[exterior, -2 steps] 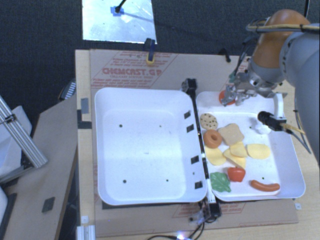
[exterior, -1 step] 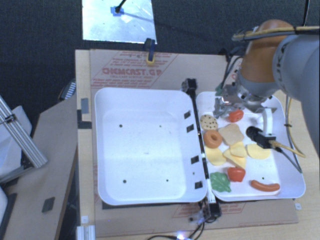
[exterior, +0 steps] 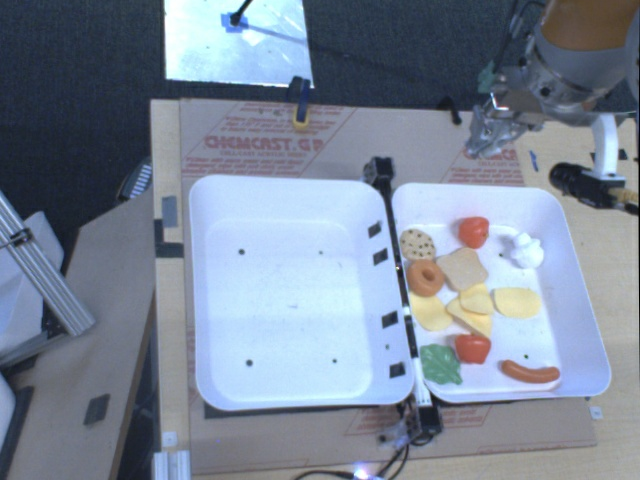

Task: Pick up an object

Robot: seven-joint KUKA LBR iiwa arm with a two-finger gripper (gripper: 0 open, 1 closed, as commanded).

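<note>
The arm (exterior: 585, 13) sits in the upper right of the frame, its end effector (exterior: 490, 140) hanging above the cardboard-covered tabletop (exterior: 260, 138) just beyond the far rim of the right bin (exterior: 575, 268); nothing can be seen in its grasp, though how far it is open cannot be told from this slant. Parked there, it leaves the bin's contents unshadowed for the camera, which looks like a ready pose ahead of a pick.

All candidate objects lie in the right bin, crowded toward its left and centre: a cookie (exterior: 416, 243) beside the divider; a doughnut (exterior: 426, 278) below it, touching a slice of toast (exterior: 462, 267); yellow pieces (exterior: 472, 306) overlapping under the toast; a red tomato (exterior: 474, 231) near the top; a white lump (exterior: 525, 251) toward the right; a second red piece (exterior: 473, 348); a green leaf (exterior: 440, 364) at the lower left; a sausage (exterior: 530, 372) alone near the bottom rim.

The left bin (exterior: 290, 288) offers open room for a drop. The sausage, tomato and white lump stand apart from neighbours, so they probably allow a cleaner descent; the central cluster risks a multi-item or slipping grasp; the cookie and leaf sit close to the wall, leaving little clearance.
</note>
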